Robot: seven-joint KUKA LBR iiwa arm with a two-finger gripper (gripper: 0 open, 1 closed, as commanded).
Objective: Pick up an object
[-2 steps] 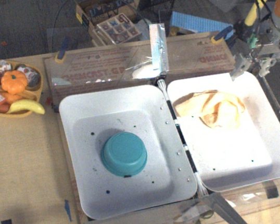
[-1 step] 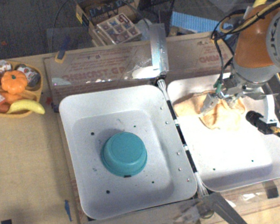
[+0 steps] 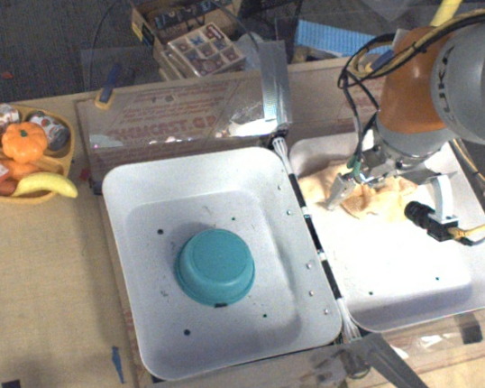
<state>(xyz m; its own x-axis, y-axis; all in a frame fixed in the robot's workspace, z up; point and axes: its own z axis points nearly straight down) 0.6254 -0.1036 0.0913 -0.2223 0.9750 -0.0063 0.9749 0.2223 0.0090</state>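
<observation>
Cloth (image 3: 373, 198) tan, crumpled, in right bin (image 3: 422, 288) — hand (image 3: 348, 185) on it; grip unclear.

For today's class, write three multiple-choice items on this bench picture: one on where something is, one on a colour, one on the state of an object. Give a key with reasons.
1. Where is the bowl?
A. In the left bin
B. In the right bin
C. On the bench beside the fruit

2. What colour is the bowl?
A. Red
B. Teal
C. Yellow

3. How does the bowl sit?
A. Upright, opening up
B. On its side
C. Upside down, base up

Key:
1 A: the bowl rests on the floor of the left bin, while the end effector is over the right bin.
2 B: its whole surface is teal.
3 C: its flat closed base faces the camera.
</observation>
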